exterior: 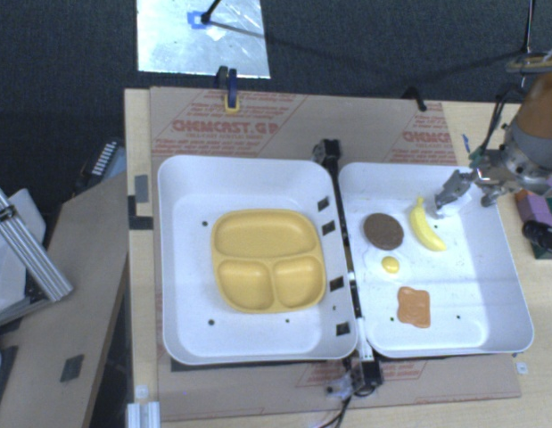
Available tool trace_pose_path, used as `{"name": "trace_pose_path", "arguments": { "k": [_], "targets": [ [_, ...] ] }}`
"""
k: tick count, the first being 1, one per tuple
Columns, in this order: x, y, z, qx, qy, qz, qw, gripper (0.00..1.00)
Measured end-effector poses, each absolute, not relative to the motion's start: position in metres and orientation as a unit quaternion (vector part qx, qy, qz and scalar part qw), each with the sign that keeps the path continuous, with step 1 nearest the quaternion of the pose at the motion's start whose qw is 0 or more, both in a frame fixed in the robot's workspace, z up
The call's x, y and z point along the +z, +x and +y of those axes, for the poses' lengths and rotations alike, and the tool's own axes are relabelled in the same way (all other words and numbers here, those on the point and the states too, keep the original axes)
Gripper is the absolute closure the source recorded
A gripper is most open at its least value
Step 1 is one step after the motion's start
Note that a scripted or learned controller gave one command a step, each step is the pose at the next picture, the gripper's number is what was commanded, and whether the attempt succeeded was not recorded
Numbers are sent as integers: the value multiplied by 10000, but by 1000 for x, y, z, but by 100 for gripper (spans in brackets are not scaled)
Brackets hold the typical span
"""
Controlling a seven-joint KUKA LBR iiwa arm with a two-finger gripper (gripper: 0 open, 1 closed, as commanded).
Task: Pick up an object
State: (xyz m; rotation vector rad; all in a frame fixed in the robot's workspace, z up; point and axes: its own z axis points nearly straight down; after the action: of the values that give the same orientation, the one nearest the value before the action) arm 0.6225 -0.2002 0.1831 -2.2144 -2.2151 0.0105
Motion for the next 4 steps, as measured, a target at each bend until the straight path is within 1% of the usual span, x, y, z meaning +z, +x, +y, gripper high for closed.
{"name": "trace_pose_path", "arguments": {
  "k": [1, 2, 3, 4],
  "targets": [
    [192, 626, -199, -4, -7059, -7083, -7, 0],
    [135, 634, -196, -2, -7049, -7094, -10, 0],
    [84, 634, -196, 0, -7047, -7095, -4, 0],
    [97, 636, -196, -13, -7041, -7101, -22, 100]
  ]
}}
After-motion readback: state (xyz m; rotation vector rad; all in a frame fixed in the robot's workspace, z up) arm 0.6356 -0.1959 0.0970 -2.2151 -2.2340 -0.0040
